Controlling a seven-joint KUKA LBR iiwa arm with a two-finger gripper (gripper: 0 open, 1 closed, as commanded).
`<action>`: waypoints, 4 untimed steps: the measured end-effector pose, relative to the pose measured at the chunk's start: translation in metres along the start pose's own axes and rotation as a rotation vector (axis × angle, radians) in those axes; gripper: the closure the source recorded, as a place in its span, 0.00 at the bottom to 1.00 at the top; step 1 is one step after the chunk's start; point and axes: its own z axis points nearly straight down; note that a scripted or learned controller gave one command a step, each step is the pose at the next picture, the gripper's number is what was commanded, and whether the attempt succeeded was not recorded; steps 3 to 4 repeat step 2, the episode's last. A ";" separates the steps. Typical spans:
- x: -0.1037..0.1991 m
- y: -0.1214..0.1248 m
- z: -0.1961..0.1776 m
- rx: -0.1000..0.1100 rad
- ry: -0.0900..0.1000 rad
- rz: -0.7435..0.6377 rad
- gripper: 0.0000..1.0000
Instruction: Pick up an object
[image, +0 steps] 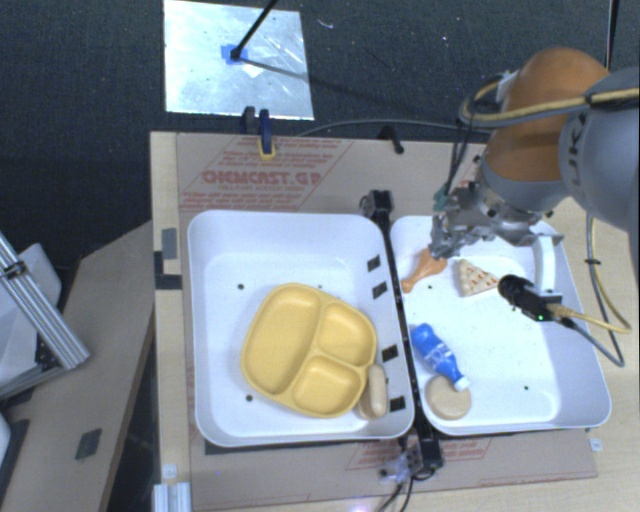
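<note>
Gripper (447, 243): low in right bin (585, 400), finger state cannot be told. Drumstick (424, 269): just beside it, near the divider. Pizza slice (475, 278), blue bottle (437, 354), cookie (448, 400): nearby. Advice: centre over drumstick, descend squarely before closing.

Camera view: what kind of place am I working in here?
Likely a robotics lab test bench: two white bins holding toy food like a pizza slice, a yellow divided tray, and aluminium framing at the left.
</note>
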 end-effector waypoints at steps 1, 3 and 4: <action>0.055 0.004 0.002 -0.001 0.000 -0.001 1.00; 0.109 -0.001 0.014 0.001 0.000 0.000 1.00; 0.109 -0.001 0.014 0.001 0.000 0.000 1.00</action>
